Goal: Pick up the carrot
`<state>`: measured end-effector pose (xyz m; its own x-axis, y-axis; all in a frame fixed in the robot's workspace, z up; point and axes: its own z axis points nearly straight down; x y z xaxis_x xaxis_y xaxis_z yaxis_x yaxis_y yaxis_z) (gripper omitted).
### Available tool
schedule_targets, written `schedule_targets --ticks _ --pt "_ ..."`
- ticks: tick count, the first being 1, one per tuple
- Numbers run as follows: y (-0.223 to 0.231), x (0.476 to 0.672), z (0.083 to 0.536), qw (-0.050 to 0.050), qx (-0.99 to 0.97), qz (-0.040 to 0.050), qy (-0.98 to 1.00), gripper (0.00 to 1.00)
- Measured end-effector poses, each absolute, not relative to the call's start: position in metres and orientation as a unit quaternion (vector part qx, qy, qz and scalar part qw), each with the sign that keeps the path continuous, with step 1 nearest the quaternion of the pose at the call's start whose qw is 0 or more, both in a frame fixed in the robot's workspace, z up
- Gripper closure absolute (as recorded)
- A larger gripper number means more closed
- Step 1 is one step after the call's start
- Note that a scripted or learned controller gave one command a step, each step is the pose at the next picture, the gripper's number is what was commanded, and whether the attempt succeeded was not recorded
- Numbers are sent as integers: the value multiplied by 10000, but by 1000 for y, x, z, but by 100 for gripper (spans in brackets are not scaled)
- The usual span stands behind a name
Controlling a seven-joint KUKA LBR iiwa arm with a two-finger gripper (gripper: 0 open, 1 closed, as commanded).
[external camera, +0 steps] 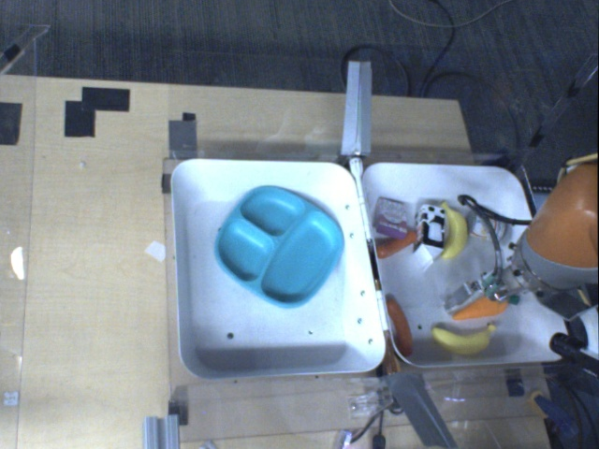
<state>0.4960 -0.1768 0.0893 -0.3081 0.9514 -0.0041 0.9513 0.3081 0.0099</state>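
Observation:
The carrot (480,311), a short orange piece, lies in the right bin (510,187) near its front, just above a yellow banana (463,338). My gripper (479,295) is low over the carrot, right against its top side and covering part of it. The arm's grey body and orange band (566,221) reach in from the right edge. I cannot make out whether the carrot is held.
The right bin also holds a second banana (456,233), a black-and-white item (430,221), a purple packet (391,215), an orange-red piece (398,245) and a brown-red item (400,320) by the left wall. A blue divided plate (279,243) lies in the left bin (201,344).

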Motion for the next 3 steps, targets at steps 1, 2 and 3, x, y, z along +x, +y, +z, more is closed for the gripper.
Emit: schedule_targets --ticks 1,2,3 --pt "-197 492 90 64 5770 33 8167 0" --pt "-196 495 102 92 5759 53 8174 100" --pt "-157 534 178 38 5365 15 8439 100"
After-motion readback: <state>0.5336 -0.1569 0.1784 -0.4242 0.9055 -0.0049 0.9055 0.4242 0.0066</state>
